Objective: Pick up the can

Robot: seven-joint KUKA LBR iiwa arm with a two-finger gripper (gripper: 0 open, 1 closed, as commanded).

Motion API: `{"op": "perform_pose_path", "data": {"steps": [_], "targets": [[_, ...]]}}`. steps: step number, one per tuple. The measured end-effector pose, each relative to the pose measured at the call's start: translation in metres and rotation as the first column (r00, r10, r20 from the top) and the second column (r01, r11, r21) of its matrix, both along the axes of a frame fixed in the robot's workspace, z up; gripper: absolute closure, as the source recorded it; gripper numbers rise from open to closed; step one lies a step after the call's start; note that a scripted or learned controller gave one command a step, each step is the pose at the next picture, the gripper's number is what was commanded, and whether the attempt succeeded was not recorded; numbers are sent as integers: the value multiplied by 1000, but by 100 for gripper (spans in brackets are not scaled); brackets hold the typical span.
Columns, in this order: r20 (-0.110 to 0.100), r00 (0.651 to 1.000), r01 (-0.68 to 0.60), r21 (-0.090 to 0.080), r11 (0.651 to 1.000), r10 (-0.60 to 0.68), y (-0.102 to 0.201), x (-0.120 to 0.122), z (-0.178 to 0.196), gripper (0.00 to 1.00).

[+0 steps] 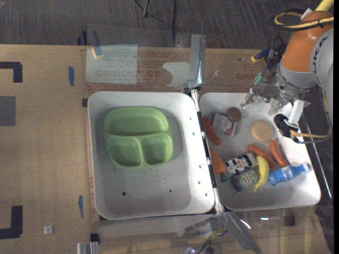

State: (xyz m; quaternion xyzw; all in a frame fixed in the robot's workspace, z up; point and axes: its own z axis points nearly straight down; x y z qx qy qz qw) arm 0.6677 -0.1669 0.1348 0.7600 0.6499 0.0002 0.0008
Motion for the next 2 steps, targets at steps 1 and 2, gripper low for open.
{"op": "perform_pose_path", "data": {"steps": [1, 2], "targets": [[0, 1000, 23, 0, 1000, -23, 15, 0, -49, 0], [2, 998, 59, -1, 998, -59, -32, -82, 108, 0]]}}
